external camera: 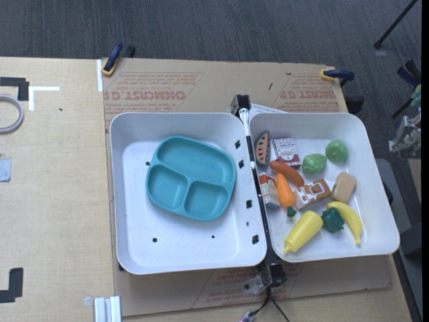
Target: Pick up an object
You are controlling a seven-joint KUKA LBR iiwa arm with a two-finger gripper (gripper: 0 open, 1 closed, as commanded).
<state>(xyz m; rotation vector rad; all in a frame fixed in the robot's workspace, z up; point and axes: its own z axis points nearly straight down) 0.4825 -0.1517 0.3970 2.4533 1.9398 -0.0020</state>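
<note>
A teal divided plate (191, 178) is recorded in the left bin (127, 247). Toy foods lie in the right bin (379, 186): corn (303, 231) at 6 o'clock, banana (350, 220) at 5 o'clock. The gripper (404, 138) is noted beyond that bin at 3 o'clock, its state indeterminable.

The cardboard sheet (221, 86) under the two bins carries red printed lettering. It reads upside down from this camera, and the word "CHEMCAST" can be made out in the block at the sheet's upper left, with a matching block at the upper right; the smaller lines beneath are too fine to read. More faint red print shows on the cardboard's near edge, illegible. Two small packages in the right bin (375, 180), a red-and-white carton (286, 150) and an orange-and-white box (314, 193), bear print too small to read.
</note>
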